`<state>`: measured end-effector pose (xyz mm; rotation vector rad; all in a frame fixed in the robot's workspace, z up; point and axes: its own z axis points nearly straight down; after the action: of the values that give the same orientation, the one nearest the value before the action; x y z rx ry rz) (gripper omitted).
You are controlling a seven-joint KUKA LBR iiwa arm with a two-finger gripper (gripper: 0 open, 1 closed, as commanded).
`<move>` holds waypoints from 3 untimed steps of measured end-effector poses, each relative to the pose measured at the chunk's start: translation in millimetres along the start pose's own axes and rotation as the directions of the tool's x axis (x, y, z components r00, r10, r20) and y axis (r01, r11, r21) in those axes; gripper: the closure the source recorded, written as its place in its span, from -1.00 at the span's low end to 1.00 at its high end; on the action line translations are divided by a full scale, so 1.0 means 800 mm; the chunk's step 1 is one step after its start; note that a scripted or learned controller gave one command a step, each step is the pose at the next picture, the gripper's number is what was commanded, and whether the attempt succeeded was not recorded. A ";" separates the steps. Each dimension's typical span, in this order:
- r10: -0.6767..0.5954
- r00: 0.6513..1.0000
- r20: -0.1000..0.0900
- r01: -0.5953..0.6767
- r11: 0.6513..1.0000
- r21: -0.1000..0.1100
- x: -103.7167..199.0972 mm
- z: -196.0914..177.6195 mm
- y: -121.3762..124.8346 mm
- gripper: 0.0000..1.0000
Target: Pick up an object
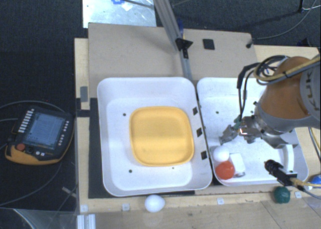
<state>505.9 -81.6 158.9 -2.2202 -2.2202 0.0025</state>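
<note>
From the square yellow plastic plate point(162, 135) lying mid-floor in the left white bin point(108, 122), my eye drops to the gripper point(229, 134) hovering above the right bin's point(213, 97) near-left corner, its grip unreadable, seemingly mid-approach and needing a descent onto the small white ball point(220, 153) beside the red ball point(225, 170).

We are viewing a grey arm point(293, 117) wearing an orange band point(283, 92), with black cables point(251, 77) looping alongside.
</note>
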 end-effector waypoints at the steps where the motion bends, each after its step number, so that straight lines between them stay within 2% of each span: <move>1: 0.000 1.000 0.000 0.000 1.000 0.000 -0.003 0.052 -0.003 -1.00; 2: 0.000 1.000 0.000 0.000 1.000 -0.003 -0.003 0.037 -0.002 1.00; 3: 0.000 1.000 0.001 0.000 1.000 -0.007 -0.009 -0.038 -0.005 1.00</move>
<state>502.1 -89.2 189.5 -2.2239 -2.2241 -0.0048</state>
